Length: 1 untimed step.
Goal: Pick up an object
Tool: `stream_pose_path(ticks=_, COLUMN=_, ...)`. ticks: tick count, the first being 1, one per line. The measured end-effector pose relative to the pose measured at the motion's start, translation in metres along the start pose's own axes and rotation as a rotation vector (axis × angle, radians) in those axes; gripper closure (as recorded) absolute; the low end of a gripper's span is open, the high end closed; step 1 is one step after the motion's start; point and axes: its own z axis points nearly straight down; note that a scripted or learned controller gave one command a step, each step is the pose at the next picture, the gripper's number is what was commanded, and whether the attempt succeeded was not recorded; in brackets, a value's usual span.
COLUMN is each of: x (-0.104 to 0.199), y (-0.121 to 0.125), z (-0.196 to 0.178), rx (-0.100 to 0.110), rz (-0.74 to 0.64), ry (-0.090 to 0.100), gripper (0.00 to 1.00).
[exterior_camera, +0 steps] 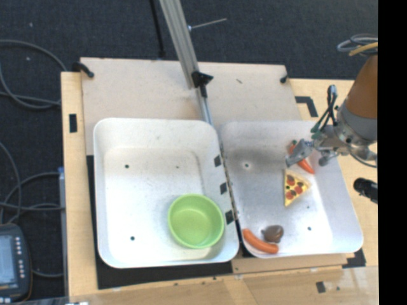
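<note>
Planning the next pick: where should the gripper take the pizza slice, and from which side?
Probably from straight above, closing across the slice's narrow lower tip. The pizza slice lies flat in the right bin, wide end up, with bare floor on both sides for the fingers.

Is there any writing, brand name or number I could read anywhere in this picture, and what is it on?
No readable text anywhere.
The device with a screen at the lower left: whatever it displays is too small and blurred to read.
The white bins, green bowl, pizza slice toy and arm bear no lettering that I can make out.
</note>
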Motion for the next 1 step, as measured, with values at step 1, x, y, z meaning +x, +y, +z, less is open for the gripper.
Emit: stream_pose_path(ticks=1, x=0.0001, y=0.0, z=0.0, rx=0.0, rz=0.0, ry=0.0, gripper=0.0)
